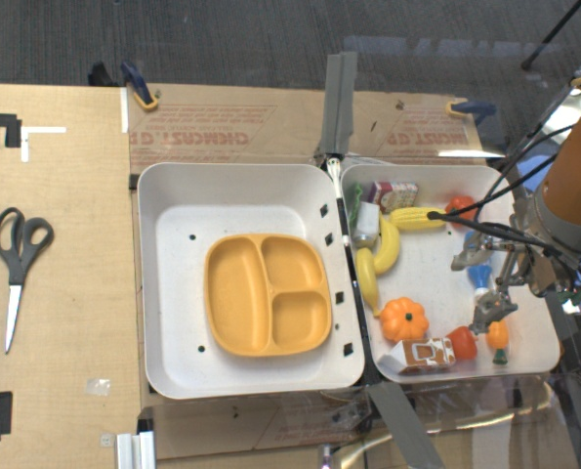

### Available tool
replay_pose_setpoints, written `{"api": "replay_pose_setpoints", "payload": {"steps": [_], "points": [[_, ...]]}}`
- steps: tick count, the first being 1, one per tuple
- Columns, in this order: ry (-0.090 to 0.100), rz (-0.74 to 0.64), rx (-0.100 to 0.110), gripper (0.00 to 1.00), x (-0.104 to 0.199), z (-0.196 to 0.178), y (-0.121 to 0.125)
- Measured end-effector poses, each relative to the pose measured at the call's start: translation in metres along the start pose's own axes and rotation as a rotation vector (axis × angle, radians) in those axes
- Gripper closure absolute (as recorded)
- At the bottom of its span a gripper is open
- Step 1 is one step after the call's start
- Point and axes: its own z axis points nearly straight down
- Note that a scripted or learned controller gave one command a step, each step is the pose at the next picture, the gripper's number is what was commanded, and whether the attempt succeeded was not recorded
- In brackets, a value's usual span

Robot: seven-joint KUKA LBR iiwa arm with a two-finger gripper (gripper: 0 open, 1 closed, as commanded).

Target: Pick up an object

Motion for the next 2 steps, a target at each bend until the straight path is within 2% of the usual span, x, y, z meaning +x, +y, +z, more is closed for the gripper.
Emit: {"api": "replay_pose_setpoints", "payload": {"steps": [1, 2], "points": [[0.001, 0.185, -0.001, 0.0, 0.0038, 0.1251, -0.0669], [-0.001, 0.18, 0.0, 1.0, 0.0018, 0.117, -0.0656]]}}
